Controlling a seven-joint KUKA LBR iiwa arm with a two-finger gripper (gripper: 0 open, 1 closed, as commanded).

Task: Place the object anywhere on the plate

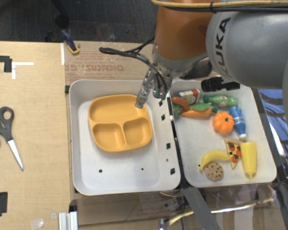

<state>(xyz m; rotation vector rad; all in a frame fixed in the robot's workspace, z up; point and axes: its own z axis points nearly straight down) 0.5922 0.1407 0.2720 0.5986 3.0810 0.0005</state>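
The gripper [149, 92] is positioned just above the plate's [119, 122] upper right corner; its fingers are seen apart, with nothing between them. The plate is seated in the left bin [86, 171]. A pumpkin [223, 122], banana [214, 157] and cookie [213, 171] are located well right of the plate.

The plate [119, 127] lay bare in the left bin [81, 176] — open from above, with bare floor in front of it and to its left. The pincer [150, 93] hung over the plate's far right corner, by the ridge [169, 143] between the bins. The right bin [264, 176] was crowded — bottles [221, 100], carrot [197, 112], pumpkin [223, 122], banana [215, 157], cookie [214, 171], pizza [234, 152] lay close together, and the arm [240, 37] covered its far end.
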